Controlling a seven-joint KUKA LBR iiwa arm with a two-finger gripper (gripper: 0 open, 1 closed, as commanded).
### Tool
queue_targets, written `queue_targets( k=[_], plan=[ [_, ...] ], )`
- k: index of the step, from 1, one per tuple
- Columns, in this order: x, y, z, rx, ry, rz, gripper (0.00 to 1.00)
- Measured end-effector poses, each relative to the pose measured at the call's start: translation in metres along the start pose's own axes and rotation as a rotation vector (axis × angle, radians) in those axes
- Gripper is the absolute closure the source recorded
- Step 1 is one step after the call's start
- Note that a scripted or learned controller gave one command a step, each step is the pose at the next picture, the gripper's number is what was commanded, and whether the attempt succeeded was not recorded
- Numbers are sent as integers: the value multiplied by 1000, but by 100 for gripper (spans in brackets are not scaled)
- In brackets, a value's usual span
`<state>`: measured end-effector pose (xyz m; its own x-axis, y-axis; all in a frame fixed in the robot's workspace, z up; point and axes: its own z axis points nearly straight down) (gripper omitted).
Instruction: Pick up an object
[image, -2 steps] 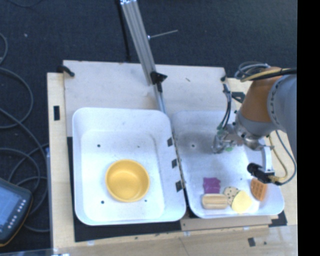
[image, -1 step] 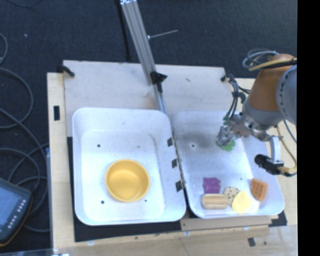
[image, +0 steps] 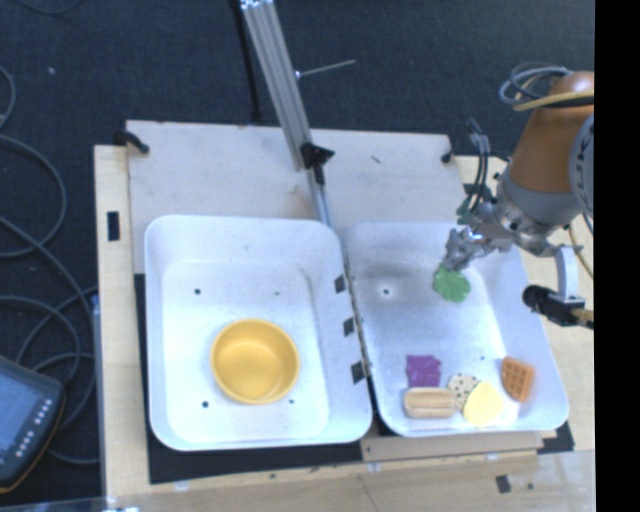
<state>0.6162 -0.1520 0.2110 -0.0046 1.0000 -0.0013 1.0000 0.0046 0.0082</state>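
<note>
The gripper (image: 459, 255) hangs over the upper right part of the right bin (image: 400, 300), at the end of the grey arm (image: 545, 190) that comes in from the upper right of the frame with its orange band (image: 552, 130) above the wrist. Its fingers point down and to the left, and their tips meet the top of a small green object (image: 452, 285) that sits just below them; the fingers look drawn close together around the object's upper edge, pinching it, though the tips are small and dark and the exact gap is hard to read. The green object is in the upper right of the right bin, near its far wall, and whether it rests on the floor or is lifted off it cannot be told. Along the lower edge of the same bin lie the other pieces, well apart from the gripper: a purple block (image: 423, 370), a tan bread-like roll (image: 430, 403) just below it, a speckled round cookie (image: 461, 385), a pale yellow piece (image: 483, 405) touching the cookie, and an orange waffle-like piece (image: 517, 378) at the lower right corner. In the left bin (image: 180, 250) a yellow bowl (image: 255, 360) stands upright in the lower middle. A slanted metal rail (image: 285, 90) runs from the top of the frame down to the gap between the two bins.
</note>
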Motion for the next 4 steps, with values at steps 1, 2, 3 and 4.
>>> queue_targets(
  k=[1,2,3,4],
  plan=[
    [2,-3,-46,1,0,-1,100],
    [56,-3,-34,7,1,-1,100],
    [104,-6,-44,7,3,-3,100],
    [166,-6,-44,8,3,-4,100]
  ],
)
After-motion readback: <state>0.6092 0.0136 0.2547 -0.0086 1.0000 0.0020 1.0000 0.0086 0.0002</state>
